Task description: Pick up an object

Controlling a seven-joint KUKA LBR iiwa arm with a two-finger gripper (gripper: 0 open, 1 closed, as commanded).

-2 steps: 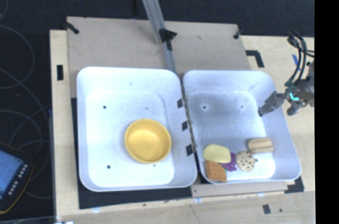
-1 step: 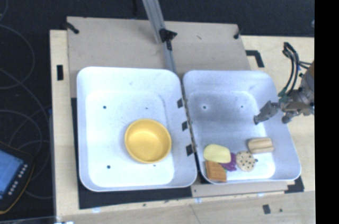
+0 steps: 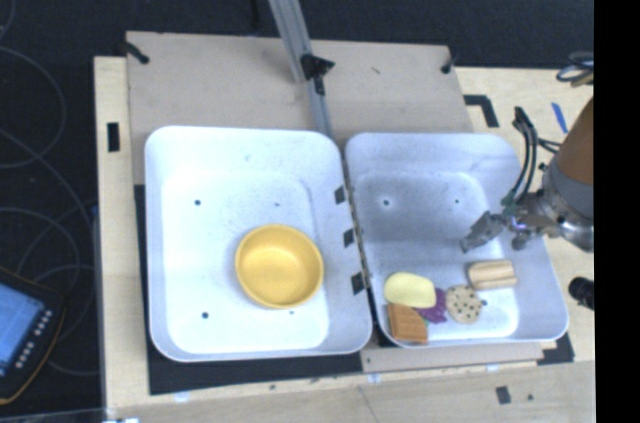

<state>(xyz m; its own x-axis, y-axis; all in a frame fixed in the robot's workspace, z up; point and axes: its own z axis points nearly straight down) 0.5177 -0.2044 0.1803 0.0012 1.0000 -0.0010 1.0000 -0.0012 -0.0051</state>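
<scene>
- The tool (image 3: 487, 229) hovered low over the right bin (image 3: 420, 161); I could not tell its grip state.
- Just below it lay a tan wooden block (image 3: 491, 274), the likeliest target: descend squarely, straddling its short sides.
- Beyond sat a speckled cookie (image 3: 463, 304), a smooth yellow lemon (image 3: 410, 290), and a brown wedge (image 3: 407, 322).
- Farthest, a glossy yellow bowl (image 3: 279, 265) rested in the left bin (image 3: 190, 171).

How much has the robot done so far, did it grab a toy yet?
Not yet. Done: the gripper has reached into the right bin and hangs above the toys. In hand: nothing sits between its fingers. Left: go down and grab one, maybe the tan block just below it, or the yellow lemon-like piece or the spotted cookie, then lift it. The yellow bowl sits untouched in the left bin.
</scene>
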